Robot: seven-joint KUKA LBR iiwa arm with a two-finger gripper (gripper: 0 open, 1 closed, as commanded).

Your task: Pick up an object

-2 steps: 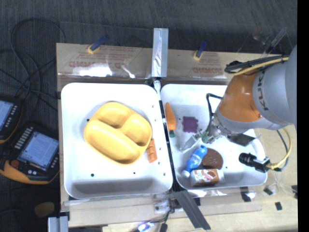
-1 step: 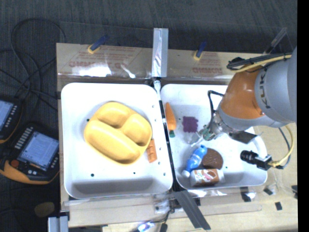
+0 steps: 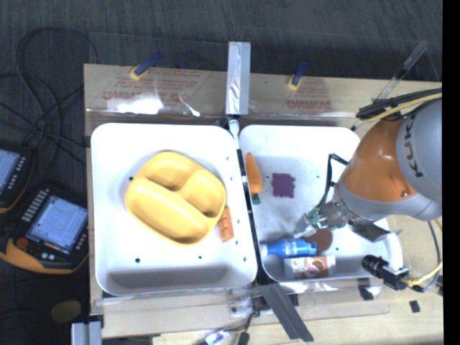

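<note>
My gripper reaches down into the right bin, just above a blue bottle lying on its side and touching or next to a small brown round object. A jar with a red label lies in front of the bottle. A purple patch and an orange carrot-like piece lie toward the bin's back left. The left bin holds a big yellow bread-shaped object and a small orange piece.
The bins share a central divider. A metal strip stands behind them, with blue and yellow clips on the back board. A teach pendant and cables lie left of the bench.
</note>
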